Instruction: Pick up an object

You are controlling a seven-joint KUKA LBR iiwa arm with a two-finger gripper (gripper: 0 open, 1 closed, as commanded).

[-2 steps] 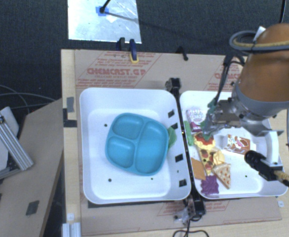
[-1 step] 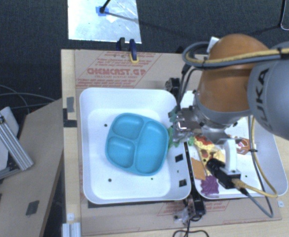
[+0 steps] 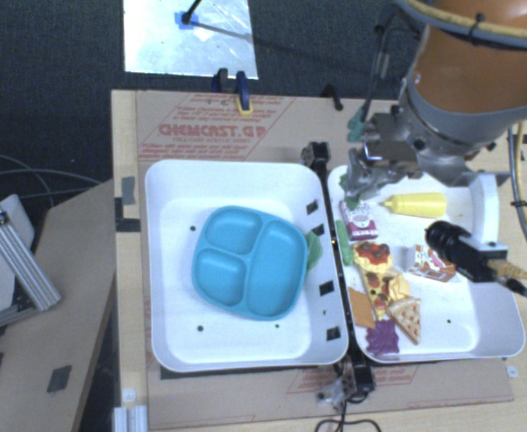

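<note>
I see the smooth, tapered yellow plastic bottle [image 3: 414, 205] lying at three o'clock of my tool [image 3: 360, 190], grip state unreadable.

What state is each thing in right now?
Blue plate, right side up, flat in the left bin.
Green piece, at the plate's right edge, partly hidden by it.
Yellow bottle, on its side in the right bin, nozzle toward the view's left.
Pizza slice, lying flat near the right bin's front.
Purple grapes, lying beside the pizza slice.
Claw, low over the right bin's back left corner.
</note>
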